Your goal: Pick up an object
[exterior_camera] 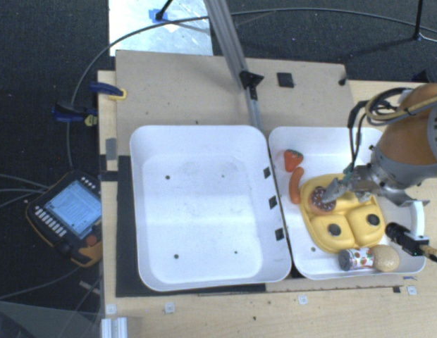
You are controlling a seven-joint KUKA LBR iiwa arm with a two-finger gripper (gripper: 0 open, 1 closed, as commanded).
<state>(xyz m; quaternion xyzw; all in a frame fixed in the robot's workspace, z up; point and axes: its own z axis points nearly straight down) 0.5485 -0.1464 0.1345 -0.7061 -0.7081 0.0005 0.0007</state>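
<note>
While end effector (336,191) hovers, grip state unclear, yellow toy (343,225) beneath shows 2 rounded humps.

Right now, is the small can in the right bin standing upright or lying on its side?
Lying on its side. The can shows its round end toward the left and its printed side upward, near the right bin's front wall.

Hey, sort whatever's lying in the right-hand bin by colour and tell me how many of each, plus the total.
Yellow: 1, the large moulded yellow toy
Red: 1, the small strawberry-like piece
Orange: 1, the curved orange piece
Pink and dark: 1, the donut on the yellow toy
White with print: 1, the small can
Beige: 1, the round ball
Total: 6
</note>
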